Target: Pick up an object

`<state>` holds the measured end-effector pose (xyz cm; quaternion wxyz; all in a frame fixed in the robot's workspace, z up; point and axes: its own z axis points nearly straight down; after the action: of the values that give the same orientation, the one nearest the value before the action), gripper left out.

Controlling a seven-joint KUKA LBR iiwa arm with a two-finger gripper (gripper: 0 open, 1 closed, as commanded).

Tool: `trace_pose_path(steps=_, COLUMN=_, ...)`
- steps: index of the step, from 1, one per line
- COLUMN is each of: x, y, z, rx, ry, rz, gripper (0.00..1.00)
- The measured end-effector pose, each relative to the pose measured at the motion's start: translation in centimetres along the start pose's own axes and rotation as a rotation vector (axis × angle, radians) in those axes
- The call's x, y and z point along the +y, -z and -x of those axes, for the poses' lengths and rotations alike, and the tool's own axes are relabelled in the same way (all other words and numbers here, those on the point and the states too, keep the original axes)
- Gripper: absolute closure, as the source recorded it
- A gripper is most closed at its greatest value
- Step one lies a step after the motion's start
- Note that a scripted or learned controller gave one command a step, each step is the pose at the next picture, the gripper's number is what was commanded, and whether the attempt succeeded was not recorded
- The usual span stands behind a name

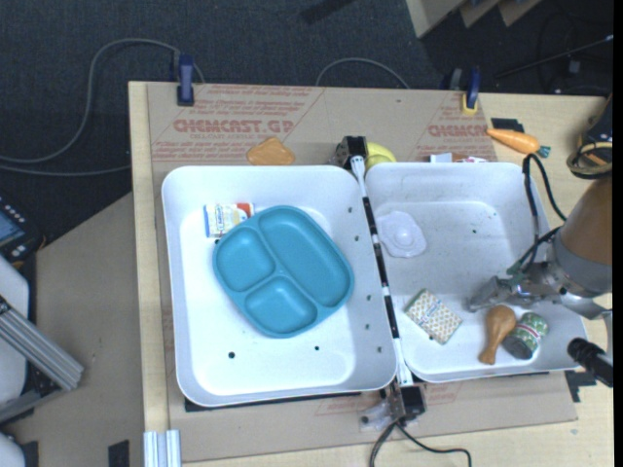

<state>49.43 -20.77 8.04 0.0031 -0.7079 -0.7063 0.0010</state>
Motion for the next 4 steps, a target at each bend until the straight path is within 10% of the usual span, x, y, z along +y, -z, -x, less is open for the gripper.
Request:
trace_pose_path(steps=1, x=0.3, y=1.5, z=0.1, rx=-0.005, ry=0.001, rz=0.010, gripper=1.00)
trace_pose_path(steps=2, x=0.3, y=1.4, z=0.1, rx=-0.004, ry=0.001, rz=0.008, gripper=0.00)
trace_pose_path(steps=3, x=7.4, y=10.6, z=-0.3, rx=-0.009, ry=0.008, rz=0.021, gripper=0.00)
trace_pose_path(steps=4, x=-0.9, y=4.9, z=1.8, rx=-0.001, ry=-0.004, rz=-0.004, gripper=0.00)
